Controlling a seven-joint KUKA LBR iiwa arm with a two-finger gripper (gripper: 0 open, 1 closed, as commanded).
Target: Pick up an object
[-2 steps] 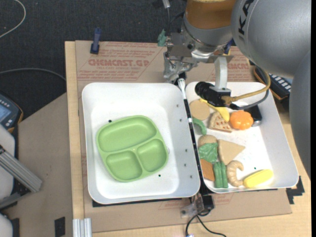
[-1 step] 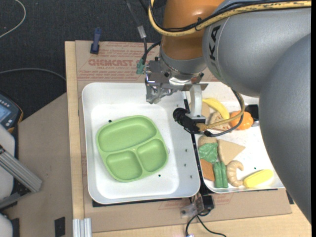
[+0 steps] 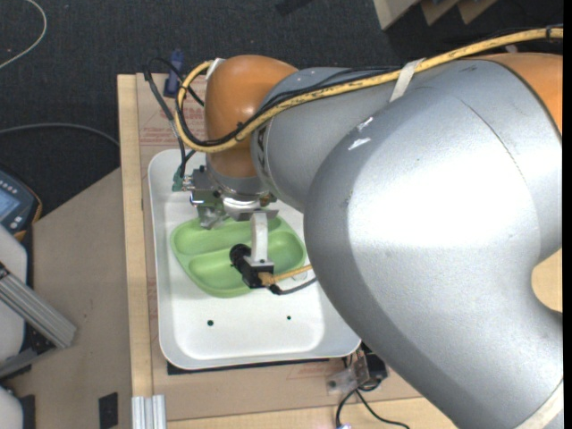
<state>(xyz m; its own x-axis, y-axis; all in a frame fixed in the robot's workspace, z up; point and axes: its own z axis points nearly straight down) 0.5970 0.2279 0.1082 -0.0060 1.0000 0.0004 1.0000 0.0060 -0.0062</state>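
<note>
A light green, lobed plastic dish (image 3: 207, 259) lies in the middle of the left white bin (image 3: 241, 338). My gripper (image 3: 217, 214) hangs right over the dish's far edge, low and close to it, under the orange wrist band. The arm's grey bulk covers the gripper from above and hides the dish's right side. Nothing shows between the dish and the bin floor that tells whether the dish is lifted.
The arm (image 3: 420, 195) reaches in from the right and covers the whole right bin. The left bin's near floor shows two small dark dots (image 3: 210, 323). A wooden bench edge (image 3: 134, 239) runs along the left.
</note>
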